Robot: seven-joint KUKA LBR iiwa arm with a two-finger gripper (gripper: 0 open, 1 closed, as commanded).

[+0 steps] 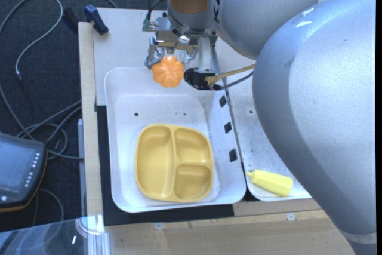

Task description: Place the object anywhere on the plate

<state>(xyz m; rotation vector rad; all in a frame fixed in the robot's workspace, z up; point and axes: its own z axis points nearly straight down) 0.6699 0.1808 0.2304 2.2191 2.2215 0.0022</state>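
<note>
Over the far edge of the left bin (119,128), the hand (169,63) hangs with an orange pumpkin-like object (168,71) at its tips, lifted off the bin floor. Metal fingers (154,58) look closed against the object's upper sides, so I read it as grasping the pumpkin, though the far finger is partly hidden. Yellow plate (175,162), three compartments, lies flat in the near half of the same bin, well apart from the object and nearer the camera. Step in hand, my judgement: carry phase, pick done, placement not yet done. Next move calls for travel toward the near side of the bin until the object is above the plate, then a descent and release; any compartment counts. Round object may roll, so a low release is safer, and the raised dividers should help stop it. Right bin (262,140) has a yellow block (270,182) near its front edge, not relevant. Grey arm (310,68) covers most of the right side; worktop (125,33) beyond the bins carries cables.
</note>
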